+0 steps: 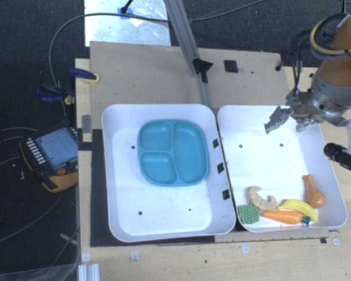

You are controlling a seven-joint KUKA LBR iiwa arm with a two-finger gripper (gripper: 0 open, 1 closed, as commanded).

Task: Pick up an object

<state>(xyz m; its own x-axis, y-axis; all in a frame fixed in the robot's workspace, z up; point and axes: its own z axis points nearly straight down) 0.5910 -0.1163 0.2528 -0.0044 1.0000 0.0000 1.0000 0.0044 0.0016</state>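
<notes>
My gripper [289, 123] hangs over the back of the right bin [251, 157], open, its two grey fingers spread with nothing between them. Toy food lies in that bin's front right corner, well below the gripper in the view: a tan pastry-like piece [261, 198], a yellow banana [297, 205], an orange carrot [282, 217], a green textured piece [249, 214] and a brown drumstick-shaped piece [313, 194]. They sit close together, some touching.
The left bin [123, 215] holds a blue divided plate [174, 152]. A grey pole [184, 28] slants down to the back edge between the bins. Cables, clamps and a small device [52, 157] lie off the bench at left.
</notes>
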